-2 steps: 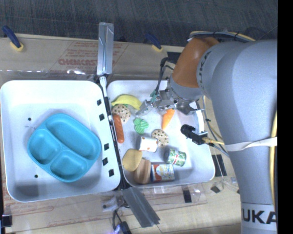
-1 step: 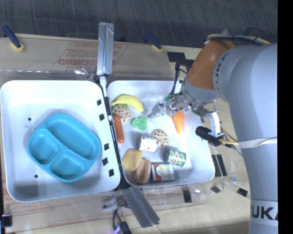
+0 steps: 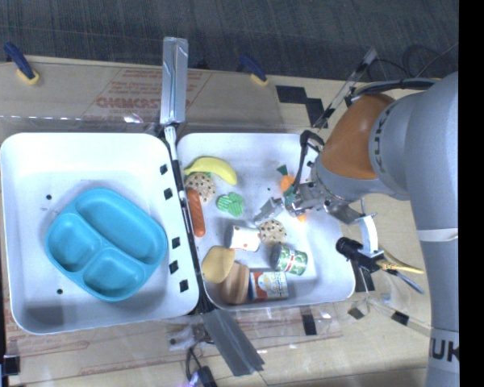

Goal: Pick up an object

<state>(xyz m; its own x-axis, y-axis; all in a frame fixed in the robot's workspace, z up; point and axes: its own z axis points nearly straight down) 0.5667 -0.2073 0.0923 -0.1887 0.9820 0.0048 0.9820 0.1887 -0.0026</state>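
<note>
The gripper [image 3: 281, 206] hangs low in the right bin [image 3: 331, 289]; its opening cannot be told. A cookie [image 3: 271, 231] lies just beside it, probably light, rigid and brittle: grip across its edges, gently. A can [image 3: 291, 260] sits near.

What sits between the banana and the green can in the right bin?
In the camera view, between the banana and green can lie a green leafy piece, a white card and a cookie.

Dark grey carpet floor [image 3: 105, 10] beyond a cardboard-topped bench [image 3: 226, 83] with blue clamps [image 3: 20, 63].
</note>
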